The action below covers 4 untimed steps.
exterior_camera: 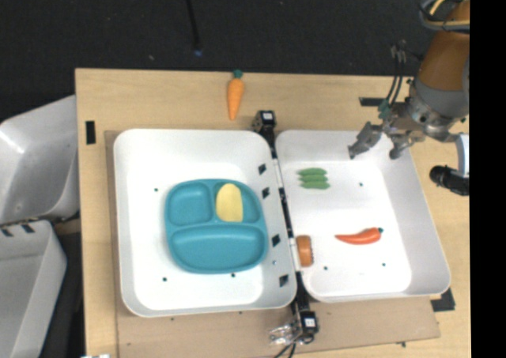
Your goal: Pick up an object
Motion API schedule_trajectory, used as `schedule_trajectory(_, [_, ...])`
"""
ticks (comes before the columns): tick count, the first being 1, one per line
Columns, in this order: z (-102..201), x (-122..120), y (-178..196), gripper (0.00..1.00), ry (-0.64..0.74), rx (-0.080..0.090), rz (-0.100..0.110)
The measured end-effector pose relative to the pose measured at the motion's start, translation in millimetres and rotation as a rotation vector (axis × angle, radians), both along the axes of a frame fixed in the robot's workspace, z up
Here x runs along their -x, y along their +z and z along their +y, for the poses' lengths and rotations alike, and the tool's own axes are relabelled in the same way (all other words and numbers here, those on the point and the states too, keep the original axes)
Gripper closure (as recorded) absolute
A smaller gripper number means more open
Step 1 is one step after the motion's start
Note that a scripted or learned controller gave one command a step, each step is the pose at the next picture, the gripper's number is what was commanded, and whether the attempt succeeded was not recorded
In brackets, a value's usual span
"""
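The gripper (380, 143) hangs over the far edge of the right bin (411, 214), its two fingers spread apart with nothing between them; just down and left of it lie the green pods (314, 179); further toward the near side lies the red chilli (360, 236), and beyond that, at the bin's left wall, an orange piece (304, 250); well to the left sits the blue divided tray (213, 226) carrying a yellow item (229, 202); a carrot (235, 95) rests on the bench (158, 96).

The bench (158, 99) looks like pale matt wood; both bins (142, 190) are smooth white plastic. The blue divided tray (198, 242) — plastic too — has a soft sheen; the red chilli (360, 236) looks glossy.
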<state>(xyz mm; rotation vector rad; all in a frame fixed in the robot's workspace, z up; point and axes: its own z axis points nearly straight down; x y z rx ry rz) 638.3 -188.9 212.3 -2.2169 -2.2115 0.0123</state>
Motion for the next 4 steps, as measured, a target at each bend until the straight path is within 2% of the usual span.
schedule_trajectory(1, [0.5, -2.9, 9.0, 0.0, 0.003, 0.002, -0.014])
schedule_trajectory(2, [-7.5, -3.9, -34.8, 0.0, 0.002, 0.004, -0.012])
schedule_trajectory(3, [-4.6, -3.9, -97.2, 0.0, 0.005, 0.003, -0.009])
schedule_trajectory(4, [-5.8, -4.1, -111.3, 0.0, 0.004, 0.004, -0.012])
